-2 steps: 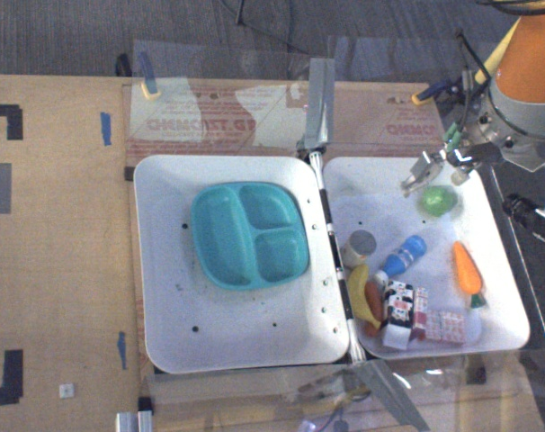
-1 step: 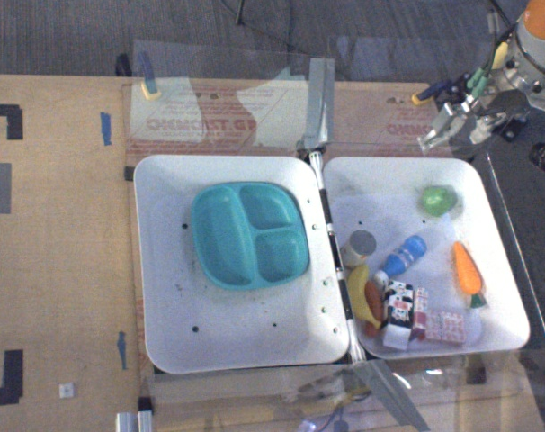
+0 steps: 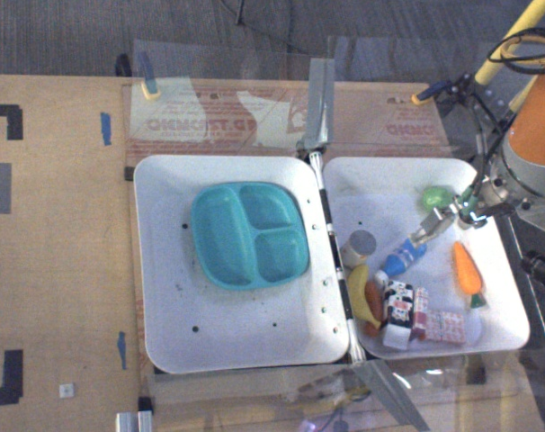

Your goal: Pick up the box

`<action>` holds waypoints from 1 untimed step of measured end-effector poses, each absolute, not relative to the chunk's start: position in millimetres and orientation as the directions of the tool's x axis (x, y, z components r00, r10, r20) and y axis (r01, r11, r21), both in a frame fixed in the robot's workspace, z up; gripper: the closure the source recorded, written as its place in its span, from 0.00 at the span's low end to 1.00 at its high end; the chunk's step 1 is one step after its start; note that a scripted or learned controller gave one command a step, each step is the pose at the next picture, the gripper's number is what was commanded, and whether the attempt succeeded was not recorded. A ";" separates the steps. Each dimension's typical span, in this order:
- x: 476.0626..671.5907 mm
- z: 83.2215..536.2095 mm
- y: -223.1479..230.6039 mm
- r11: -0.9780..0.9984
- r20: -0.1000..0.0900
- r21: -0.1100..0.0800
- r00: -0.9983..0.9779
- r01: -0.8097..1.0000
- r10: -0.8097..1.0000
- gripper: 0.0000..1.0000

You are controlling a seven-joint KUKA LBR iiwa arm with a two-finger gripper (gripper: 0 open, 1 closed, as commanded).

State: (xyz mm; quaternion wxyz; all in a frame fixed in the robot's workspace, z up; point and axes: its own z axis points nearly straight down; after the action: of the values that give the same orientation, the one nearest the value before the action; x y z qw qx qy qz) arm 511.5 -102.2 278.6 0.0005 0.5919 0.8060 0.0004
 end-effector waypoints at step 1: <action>479.4 156.9 -142.3 0.443 0.000 0.001 -0.443 0.897 0.897 0.00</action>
State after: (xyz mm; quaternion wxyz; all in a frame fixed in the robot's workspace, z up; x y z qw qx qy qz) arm 479.4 -142.3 156.9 0.0004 0.5278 0.8494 0.0006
